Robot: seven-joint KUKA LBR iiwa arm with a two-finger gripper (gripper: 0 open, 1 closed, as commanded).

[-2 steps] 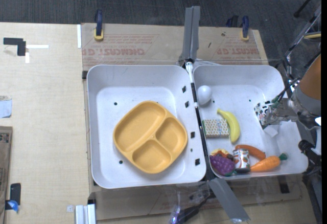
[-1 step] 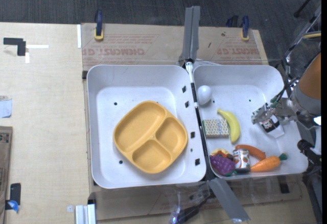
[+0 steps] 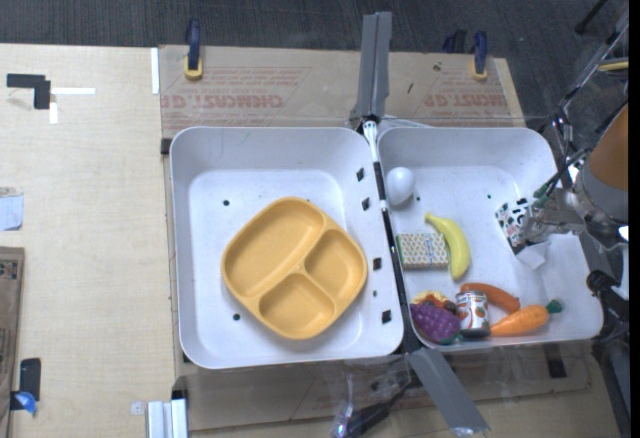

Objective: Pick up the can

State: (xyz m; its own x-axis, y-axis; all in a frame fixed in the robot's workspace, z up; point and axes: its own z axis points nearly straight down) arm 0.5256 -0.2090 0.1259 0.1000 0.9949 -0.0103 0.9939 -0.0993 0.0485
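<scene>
- The two bins (image 3: 200,256) are white.
- The divided plate (image 3: 293,268) is yellow-orange.
- The banana (image 3: 452,244) is yellow.
- The carrot (image 3: 520,321) is orange with a green top.
- The can (image 3: 472,313) is red and white.
- The grapes (image 3: 434,318) are purple.
- The ball (image 3: 400,184) is white.
- The two clamps (image 3: 192,51) at the top of the frame are blue and yellow.

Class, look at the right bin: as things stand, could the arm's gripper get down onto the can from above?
Probably yes, but tightly. The can stands upright with its top uncovered, yet the grapes, sausage and carrot crowd its sides. The gripper sits nearby above the same bin.
</scene>
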